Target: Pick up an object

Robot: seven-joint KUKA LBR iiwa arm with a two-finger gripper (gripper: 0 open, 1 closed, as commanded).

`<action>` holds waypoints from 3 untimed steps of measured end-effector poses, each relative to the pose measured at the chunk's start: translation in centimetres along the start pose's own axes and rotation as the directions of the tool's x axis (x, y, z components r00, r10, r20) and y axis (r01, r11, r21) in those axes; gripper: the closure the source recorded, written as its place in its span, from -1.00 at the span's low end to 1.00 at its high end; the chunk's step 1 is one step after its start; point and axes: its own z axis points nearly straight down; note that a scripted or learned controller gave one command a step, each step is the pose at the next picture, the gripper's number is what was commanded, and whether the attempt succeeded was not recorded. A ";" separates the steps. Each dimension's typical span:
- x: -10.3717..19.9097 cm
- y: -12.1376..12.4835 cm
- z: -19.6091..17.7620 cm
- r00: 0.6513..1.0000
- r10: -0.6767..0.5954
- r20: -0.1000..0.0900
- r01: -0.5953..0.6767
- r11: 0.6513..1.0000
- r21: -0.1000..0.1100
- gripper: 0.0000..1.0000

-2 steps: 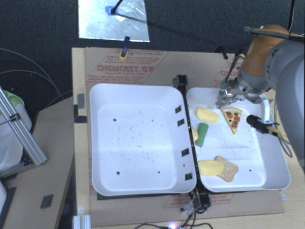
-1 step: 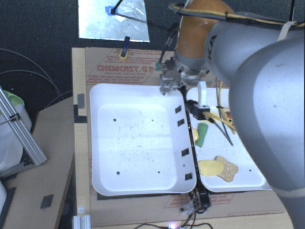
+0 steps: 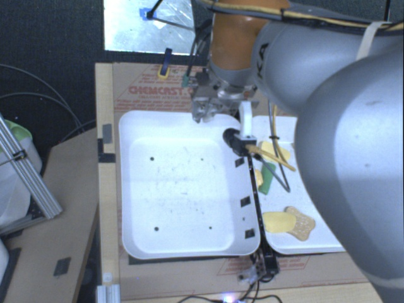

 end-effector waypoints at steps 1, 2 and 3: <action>1.1 -2.0 15.6 1.000 0.005 0.006 -0.005 1.000 0.014 1.00; -2.4 -7.9 14.3 1.000 0.013 0.006 -0.013 1.000 0.011 1.00; -11.6 -0.8 4.2 1.000 0.017 0.008 -0.017 1.000 -0.009 1.00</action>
